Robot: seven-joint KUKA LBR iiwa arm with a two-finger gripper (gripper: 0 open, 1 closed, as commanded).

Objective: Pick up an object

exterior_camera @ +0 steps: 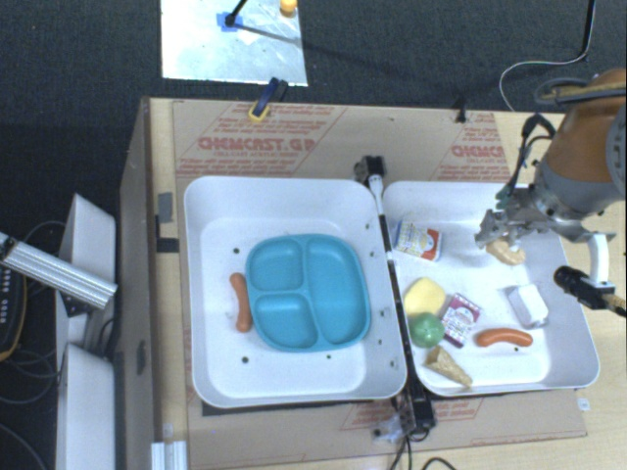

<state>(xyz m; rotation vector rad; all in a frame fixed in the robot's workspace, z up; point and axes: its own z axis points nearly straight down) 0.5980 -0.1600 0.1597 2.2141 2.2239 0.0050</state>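
My gripper [501,233] hangs over the far right part of the right bin [578,365]. Directly under its tip lies a small tan piece of food [507,254], partly covered by the gripper. Whether the two touch I cannot tell. Elsewhere in this bin are a white and red carton [417,240], a yellow fruit [423,297], a green ball [426,331], a maroon packet [460,318], a red sausage [504,338], a white block [527,305] and a tan cone [447,365].
The left bin [211,262] holds a blue divided plate [307,291] with an orange sausage [240,302] beside its left edge. A ridge [388,272] separates the two bins. The arm enters from the right above the right bin's far corner.
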